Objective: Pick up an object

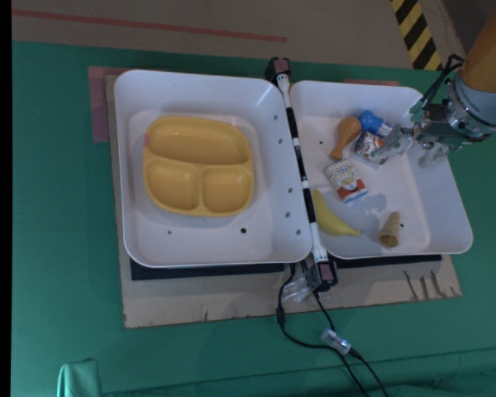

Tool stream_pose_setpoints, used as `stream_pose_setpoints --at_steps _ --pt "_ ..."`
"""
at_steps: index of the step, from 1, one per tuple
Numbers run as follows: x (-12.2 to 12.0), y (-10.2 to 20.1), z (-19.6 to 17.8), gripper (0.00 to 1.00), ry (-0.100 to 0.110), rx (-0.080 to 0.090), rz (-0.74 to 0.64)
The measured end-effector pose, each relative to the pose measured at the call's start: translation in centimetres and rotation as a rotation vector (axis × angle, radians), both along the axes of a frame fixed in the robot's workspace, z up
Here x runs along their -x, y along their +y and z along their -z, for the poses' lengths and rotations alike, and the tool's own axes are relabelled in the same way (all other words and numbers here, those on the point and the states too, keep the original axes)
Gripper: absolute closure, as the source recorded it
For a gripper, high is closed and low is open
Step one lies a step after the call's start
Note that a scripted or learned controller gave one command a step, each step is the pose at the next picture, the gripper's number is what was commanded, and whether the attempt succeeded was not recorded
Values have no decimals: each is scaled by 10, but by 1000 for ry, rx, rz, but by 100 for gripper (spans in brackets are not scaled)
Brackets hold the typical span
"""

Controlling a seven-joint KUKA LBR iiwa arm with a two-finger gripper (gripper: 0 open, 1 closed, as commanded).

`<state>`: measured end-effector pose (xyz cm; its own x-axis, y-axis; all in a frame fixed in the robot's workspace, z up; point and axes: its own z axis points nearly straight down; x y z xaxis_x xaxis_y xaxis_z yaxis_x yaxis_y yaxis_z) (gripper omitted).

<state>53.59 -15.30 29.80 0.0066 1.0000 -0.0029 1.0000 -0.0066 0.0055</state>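
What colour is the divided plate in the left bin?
Yellow. The plate shows plainly in the camera view, lying in the white left bin.

Toys [357,151] crowd right bin's [446,213] left; right half free.

you have two white bins [149,255], one yellow divided plate [198,165], and five small items: banana [332,219], drumstick [344,133], carton [345,180], cone [390,229], can [369,145].

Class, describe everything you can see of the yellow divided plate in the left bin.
The yellow divided plate looks like moulded plastic, with rounded corners and three compartments: one long one along the far side and two smaller ones on the near side. It lies flat, face up, near the middle of the left bin, resting on its floor; nothing else touches it.
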Motion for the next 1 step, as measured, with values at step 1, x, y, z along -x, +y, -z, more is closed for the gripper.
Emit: stream_pose_setpoints --at_steps 1 --pt "-39 44 98 0 -19 1 1"
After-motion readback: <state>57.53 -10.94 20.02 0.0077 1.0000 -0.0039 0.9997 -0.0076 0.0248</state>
